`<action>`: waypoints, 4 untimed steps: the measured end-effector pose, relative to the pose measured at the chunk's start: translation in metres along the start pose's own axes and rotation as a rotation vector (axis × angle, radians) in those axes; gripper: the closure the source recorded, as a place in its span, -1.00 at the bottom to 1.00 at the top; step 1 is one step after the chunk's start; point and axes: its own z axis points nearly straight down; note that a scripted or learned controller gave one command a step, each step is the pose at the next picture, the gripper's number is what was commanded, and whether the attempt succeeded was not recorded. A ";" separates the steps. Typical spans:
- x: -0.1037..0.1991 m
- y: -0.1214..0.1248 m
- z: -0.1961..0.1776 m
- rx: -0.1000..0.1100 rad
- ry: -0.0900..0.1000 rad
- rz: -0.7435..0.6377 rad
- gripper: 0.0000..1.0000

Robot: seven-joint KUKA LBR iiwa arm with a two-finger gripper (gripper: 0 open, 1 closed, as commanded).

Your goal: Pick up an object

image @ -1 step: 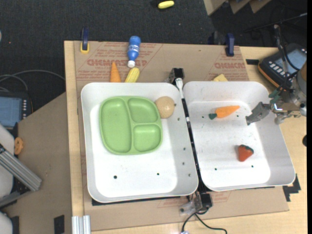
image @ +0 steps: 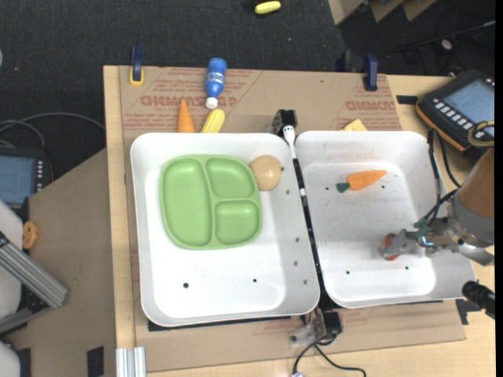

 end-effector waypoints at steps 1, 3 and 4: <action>0.046 0.005 0.019 -0.009 0.000 -0.009 -1.00; 0.105 0.027 0.018 -0.009 -0.002 -0.005 -1.00; 0.104 0.029 0.007 -0.015 -0.006 -0.005 1.00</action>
